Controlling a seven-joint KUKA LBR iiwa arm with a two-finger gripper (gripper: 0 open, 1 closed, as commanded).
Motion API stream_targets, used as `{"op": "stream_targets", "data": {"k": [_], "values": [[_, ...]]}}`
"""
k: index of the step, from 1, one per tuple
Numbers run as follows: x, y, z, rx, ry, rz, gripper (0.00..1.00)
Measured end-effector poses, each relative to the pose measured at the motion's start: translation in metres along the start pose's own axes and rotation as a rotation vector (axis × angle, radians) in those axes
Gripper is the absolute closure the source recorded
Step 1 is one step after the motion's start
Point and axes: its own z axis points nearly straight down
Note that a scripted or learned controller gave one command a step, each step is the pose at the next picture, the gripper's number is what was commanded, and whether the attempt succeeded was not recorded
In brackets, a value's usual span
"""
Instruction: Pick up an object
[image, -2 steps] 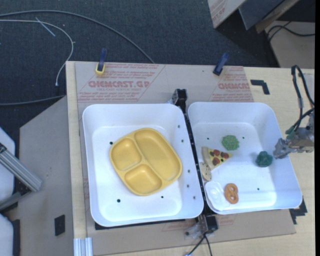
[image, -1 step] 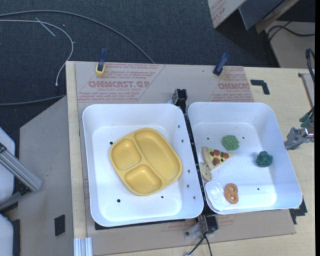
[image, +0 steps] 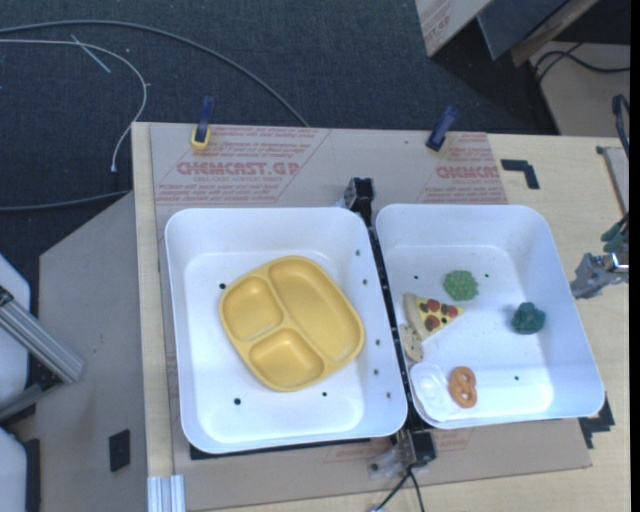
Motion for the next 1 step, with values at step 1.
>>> {"op": "stream_targets", "data": {"k": [1], "values": [[0.0508,0.0061,-0.0018,0.004,0.004,-0.004,1.0]]}}
